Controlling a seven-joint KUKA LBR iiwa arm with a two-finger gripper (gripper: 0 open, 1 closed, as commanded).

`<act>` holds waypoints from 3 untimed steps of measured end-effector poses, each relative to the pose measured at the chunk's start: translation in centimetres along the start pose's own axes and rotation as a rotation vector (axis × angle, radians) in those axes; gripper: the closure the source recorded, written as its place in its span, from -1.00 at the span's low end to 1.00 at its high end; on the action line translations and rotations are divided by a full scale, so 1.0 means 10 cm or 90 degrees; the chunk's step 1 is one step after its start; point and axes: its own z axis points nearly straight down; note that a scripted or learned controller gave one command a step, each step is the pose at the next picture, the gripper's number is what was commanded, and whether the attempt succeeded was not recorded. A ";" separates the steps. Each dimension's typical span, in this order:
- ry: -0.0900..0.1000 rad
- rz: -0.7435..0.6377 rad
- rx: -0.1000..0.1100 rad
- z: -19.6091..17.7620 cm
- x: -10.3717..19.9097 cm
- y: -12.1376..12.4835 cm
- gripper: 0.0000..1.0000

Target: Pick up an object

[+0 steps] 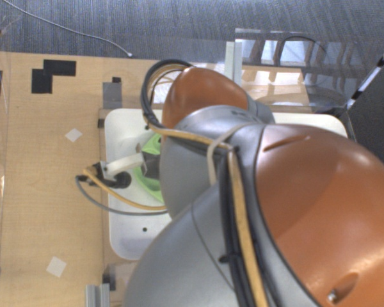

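the gripper (150, 166) sits low in the left bin (123, 230), right over a bright green object (152, 185) that lies near the bin's middle and is largely hidden by the arm (256, 203); whether the gripper is wide, narrow or closed on anything cannot be told from here. the risk, as i judge it, is a close that lands off-centre and catches only an edge of the green object, so it slips free on the lift, or a descent too deep that jams against the bin floor
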 end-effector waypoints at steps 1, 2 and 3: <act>0.000 0.000 0.000 0.00 0.00 0.00 1.00; 0.001 -0.177 -0.001 -0.61 0.00 -0.01 1.00; -0.002 -0.002 -0.001 0.03 -0.14 0.65 1.00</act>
